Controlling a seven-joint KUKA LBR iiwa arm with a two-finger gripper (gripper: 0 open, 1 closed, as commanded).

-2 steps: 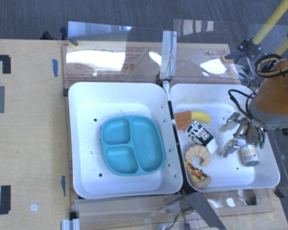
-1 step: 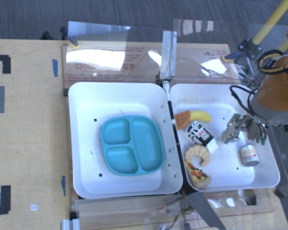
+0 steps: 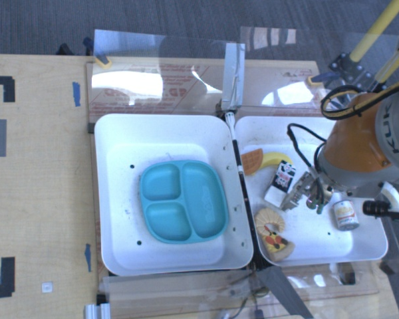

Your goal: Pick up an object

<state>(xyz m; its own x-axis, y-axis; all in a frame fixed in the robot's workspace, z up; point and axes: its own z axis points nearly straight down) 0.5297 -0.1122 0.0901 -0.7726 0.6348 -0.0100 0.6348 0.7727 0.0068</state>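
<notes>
On my screen: two shallow white bins side by side on the pale wooden tabletop (image 3: 40, 198).

Left white bin (image 3: 116, 145): one turquoise plastic plate with three compartments (image 3: 183, 201), lying flat near the middle.

Right white bin (image 3: 369, 248): an orange-brown wedge-shaped piece (image 3: 252, 161) by the dividing wall, touching a yellow banana (image 3: 274, 159) just beside it; a small black-and-white printed carton (image 3: 282, 179) lying below the banana; a tan, round, ridged item (image 3: 269, 219) near the front left, and against it a yellow and red toy food piece (image 3: 279, 244); a small white cylindrical container with a red-printed label (image 3: 346, 214) on its side toward the right.

The grey arm with the orange band (image 3: 356, 145) reaches in from the right. Its metal gripper (image 3: 304, 195) hangs low over the right bin, between the carton and the white container, just beside the carton's lower end. I cannot tell how the jaws stand; I see nothing between them.
</notes>
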